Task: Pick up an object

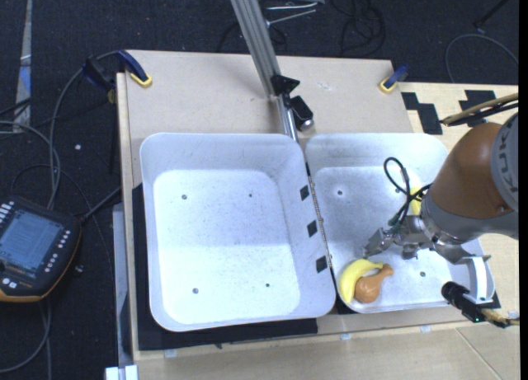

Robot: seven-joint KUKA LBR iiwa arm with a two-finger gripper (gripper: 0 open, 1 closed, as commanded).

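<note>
Now we are looking down on the right bin (346, 164), where the end effector (389, 244) is hanging just beside a yellow-and-orange toy (365, 279), at about one o'clock from it. We are seeing its fingers spread apart with nothing between them, while the toy is lying near the bin's six o'clock rim on the bench (214, 90).

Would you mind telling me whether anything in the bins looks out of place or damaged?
Nothing stands out. The yellow-and-orange toy lies intact at the near edge of the right bin, with the gripper just above it.
</note>
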